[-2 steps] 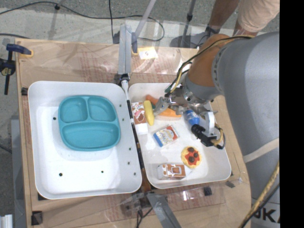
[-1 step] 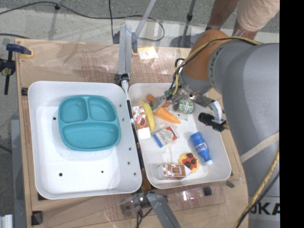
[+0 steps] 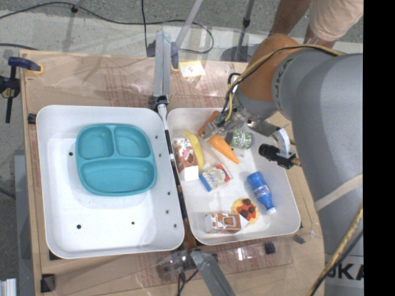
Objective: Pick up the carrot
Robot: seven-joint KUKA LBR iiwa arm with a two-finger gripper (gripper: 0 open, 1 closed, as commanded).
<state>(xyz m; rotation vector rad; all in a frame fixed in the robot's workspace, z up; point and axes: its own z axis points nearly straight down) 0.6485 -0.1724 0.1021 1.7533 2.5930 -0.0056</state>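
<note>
carrot [image 3: 224, 148] in right bin [image 3: 290, 217] | long axis slanting upper-left to lower-right | just below-right of gripper [image 3: 213, 127] | finger state: cannot tell

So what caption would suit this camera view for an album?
Robot arm's gripper reaches over the carrot among toy groceries in the right bin.

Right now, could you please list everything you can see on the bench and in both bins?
bins: two, white, side by side on the bench
divided plate: one, teal, left bin
carrot: one, orange, right bin, below the gripper
banana: one, yellow, right bin, left of carrot
bottle: one, blue, right bin
small cartons: three, mixed colours, right bin
clamp: one, blue and black, bench's left edge
arm: one, grey, from the right
gripper: one, over the right bin's top
</note>
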